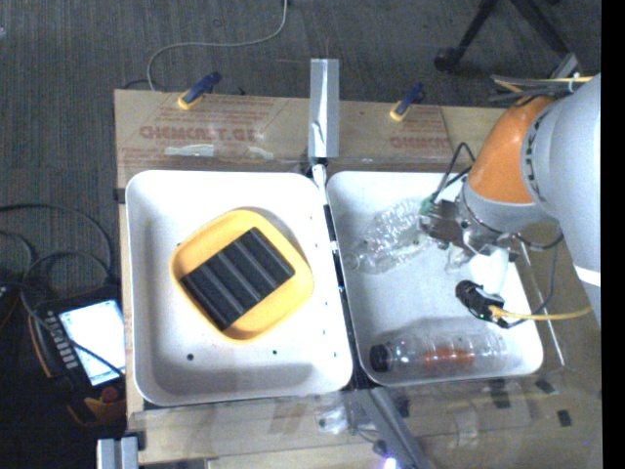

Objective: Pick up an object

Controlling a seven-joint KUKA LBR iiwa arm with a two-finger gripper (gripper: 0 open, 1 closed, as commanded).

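Camera view, fingers (441,225) hidden under wrist, spread unclear, beside crumpled clear plastic (391,234), bottle (439,353) near bin rim.

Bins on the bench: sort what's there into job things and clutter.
Job:
- yellow tray, left bin
- crumpled clear plastic, right bin
- clear bottle, right bin
- gripper

Lying about:
- two clamps
- floor cables
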